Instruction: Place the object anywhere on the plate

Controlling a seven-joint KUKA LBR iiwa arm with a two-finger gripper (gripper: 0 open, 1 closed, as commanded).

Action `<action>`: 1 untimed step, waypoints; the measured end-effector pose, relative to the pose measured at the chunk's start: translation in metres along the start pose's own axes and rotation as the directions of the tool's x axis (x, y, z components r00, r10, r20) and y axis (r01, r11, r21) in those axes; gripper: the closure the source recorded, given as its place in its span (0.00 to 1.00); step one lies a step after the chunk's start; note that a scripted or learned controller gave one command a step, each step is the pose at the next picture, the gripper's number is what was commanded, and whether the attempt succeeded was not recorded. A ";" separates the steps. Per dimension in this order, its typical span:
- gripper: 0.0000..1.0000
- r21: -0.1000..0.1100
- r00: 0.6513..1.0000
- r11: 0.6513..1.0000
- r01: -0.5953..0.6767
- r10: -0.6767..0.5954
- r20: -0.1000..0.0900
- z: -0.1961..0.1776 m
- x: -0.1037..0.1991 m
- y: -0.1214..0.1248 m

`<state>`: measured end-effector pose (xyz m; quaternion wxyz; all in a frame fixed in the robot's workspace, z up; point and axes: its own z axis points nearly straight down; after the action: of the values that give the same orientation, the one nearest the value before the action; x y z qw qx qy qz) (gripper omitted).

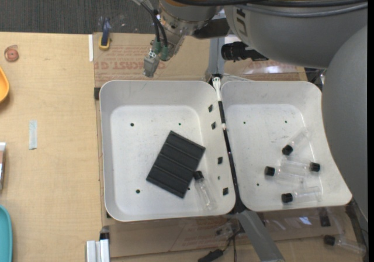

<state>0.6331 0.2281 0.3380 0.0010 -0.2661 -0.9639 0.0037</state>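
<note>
Hovering claw above left bin

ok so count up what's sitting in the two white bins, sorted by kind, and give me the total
Black ribbed plate: 1, in the left bin.
Clear vials with black caps: 5. One beside the plate in the left bin; about four clustered in the right bin, where overlap makes the count uncertain.
Total: 6.

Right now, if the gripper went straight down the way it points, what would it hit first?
Probably the brown cardboard behind the left bin; the gripper hangs above it, though depth is unclear.
</note>
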 end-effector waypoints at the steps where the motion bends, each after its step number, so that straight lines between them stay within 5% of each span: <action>1: 1.00 -0.006 0.864 0.864 0.504 -0.504 0.000 0.126 -0.008 -0.030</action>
<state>0.6237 0.1973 0.2121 0.0019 -0.0052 -1.0000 0.0004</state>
